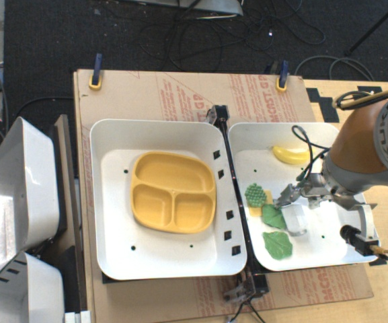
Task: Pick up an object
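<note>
Green leaf-shaped pieces (275,231) crowd just left of the claw (294,214) — grip unreadable from here — so it may snag two or none.

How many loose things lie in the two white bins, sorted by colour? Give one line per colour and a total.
Yellow: 2, the divided tray in the left bin and the banana-shaped piece in the right bin
Green: 3, the bumpy piece, the middle leaf piece and the leaf piece nearest the front, all in the right bin
Total: 5
</note>
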You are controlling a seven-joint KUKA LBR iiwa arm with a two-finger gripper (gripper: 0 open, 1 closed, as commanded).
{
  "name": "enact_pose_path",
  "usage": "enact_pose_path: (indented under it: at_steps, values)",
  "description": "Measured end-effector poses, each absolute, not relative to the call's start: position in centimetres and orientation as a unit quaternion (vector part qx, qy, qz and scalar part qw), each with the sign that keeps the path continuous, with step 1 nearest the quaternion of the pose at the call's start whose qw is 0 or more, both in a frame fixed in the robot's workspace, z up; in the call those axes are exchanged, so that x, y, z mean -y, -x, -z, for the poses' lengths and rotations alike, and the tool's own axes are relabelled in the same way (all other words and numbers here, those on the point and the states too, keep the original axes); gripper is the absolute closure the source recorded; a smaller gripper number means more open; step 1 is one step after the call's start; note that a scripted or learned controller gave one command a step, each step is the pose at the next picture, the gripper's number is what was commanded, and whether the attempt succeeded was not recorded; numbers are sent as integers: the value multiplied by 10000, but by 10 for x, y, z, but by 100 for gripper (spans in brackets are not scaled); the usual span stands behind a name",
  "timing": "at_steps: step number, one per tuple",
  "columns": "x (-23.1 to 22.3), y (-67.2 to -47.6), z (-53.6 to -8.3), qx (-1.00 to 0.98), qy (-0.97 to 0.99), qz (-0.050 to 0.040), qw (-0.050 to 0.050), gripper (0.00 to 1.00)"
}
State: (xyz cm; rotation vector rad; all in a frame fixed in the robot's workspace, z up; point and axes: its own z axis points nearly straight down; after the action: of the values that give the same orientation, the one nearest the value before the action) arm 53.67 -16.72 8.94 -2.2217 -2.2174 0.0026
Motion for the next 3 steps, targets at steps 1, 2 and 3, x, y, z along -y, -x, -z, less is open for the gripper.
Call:
enact_pose_path:
  at_steps: [1, 2, 3]
  values:
    - [167, -538, -102, 7062, 7080, 3, -5, 100]
    - [167, -541, -166, 7082, 7060, 15, -29, 100]
    - [162, -537, -227, 7087, 7055, 17, -31, 100]
